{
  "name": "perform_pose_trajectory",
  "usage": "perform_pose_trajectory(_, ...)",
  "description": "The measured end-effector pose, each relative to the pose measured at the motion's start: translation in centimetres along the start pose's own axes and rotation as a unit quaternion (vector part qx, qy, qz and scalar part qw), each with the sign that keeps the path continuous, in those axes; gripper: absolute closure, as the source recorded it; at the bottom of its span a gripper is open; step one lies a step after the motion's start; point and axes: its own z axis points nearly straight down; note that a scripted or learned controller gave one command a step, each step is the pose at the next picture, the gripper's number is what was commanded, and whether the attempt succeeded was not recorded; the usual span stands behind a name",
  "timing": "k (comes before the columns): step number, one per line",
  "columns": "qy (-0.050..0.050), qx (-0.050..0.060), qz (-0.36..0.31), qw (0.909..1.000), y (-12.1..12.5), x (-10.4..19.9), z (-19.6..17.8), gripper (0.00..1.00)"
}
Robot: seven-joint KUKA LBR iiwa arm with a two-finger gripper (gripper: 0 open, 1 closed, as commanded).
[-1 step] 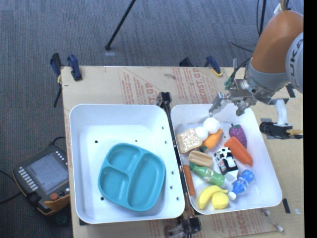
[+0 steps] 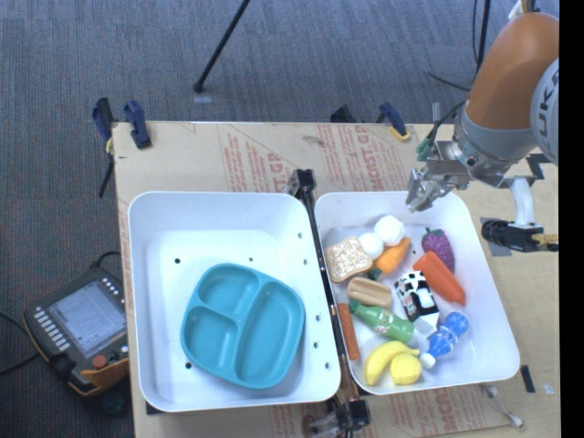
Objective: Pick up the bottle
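Arm enters from right of frame, hand point(image 2: 426, 190) hovering over upper edge of right bin point(image 2: 488, 272); fingers pressed nearly together, pinching nothing. Two white bins on counter point(image 2: 237, 153). Left bin point(image 2: 151, 226): one blue divided plate point(image 2: 243, 325). Right bin: one green bottle point(image 2: 382, 318) lying on its side at lower centre, between hotdog bun point(image 2: 369, 290) and banana point(image 2: 384, 359). Also two carrots, one eggplant point(image 2: 438, 243), one cracker point(image 2: 348, 258), one lemon point(image 2: 406, 369). Bottle well apart from hand.
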Motion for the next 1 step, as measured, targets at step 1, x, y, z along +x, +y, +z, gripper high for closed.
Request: perform_pose_trajectory(1,-0.002,-0.002,-0.034,0.9994,-5.17,-2.36,-13.77,1.00)
